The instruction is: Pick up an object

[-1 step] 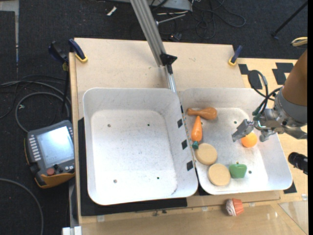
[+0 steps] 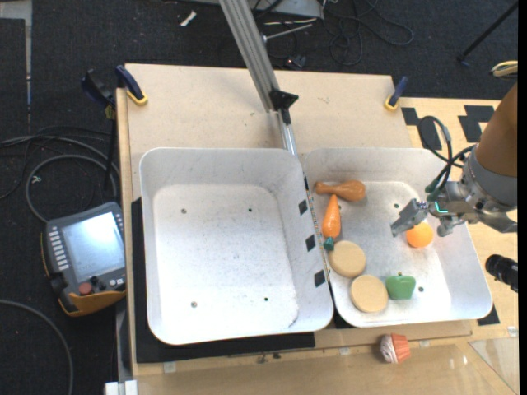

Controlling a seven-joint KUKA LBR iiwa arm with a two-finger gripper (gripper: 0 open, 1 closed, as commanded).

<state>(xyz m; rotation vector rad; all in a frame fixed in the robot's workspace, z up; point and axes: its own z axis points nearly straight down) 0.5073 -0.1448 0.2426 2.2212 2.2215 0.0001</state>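
Arm [image 2: 502, 151]: reaching in from the right, over the right bin's right edge; orange band showing above the grey wrist.
Gripper [image 2: 424, 216]: hanging over the right bin's right half, just above the orange; open or closed impossible to tell.
Orange [image 2: 420, 236]: lying in the right bin near its right edge, directly under the gripper, partly covered by it; contact impossible to tell.
Right bin [image 2: 461, 282]: sitting on the bench, its left edge overlapping the left bin's right edge.
Left bin [image 2: 218, 245]: sitting on the bench's left half.
Drumstick [image 2: 342, 190]: lying near the right bin's back edge, toward the left.
Carrot [image 2: 331, 216]: lying along the right bin's left edge, just in front of the drumstick, tip pointing toward the back.
Upper disc [image 2: 347, 258]: tan, lying just in front of the carrot.
Lower disc [image 2: 369, 293]: tan, lying near the right bin's front edge, just beside the pepper.
Pepper [image 2: 401, 286]: green, lying near the front edge, well apart from the orange.
Pink toy [image 2: 394, 348]: lying on the bench, outside the right bin's front edge.
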